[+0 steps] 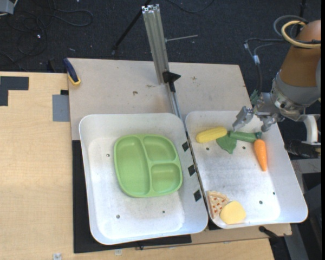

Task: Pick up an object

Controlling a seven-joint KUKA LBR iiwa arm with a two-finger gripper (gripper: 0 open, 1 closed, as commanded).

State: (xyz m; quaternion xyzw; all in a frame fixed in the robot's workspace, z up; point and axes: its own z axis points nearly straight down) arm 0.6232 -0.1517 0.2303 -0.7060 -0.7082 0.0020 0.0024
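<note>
The gripper (pixel 254 121) is seen spread open, nothing held, above the far edge of the right bin (pixel 292 199). The corn (pixel 212 135) and carrot (pixel 260 154) lie just below. A straight descent centred over one object is advised before closing.

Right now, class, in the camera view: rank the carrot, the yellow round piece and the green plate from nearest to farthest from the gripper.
Measured from the gripper:
1. The carrot, just below it in the right bin.
2. The yellow round piece, at that bin's near edge.
3. The green plate, across in the left bin.
</note>
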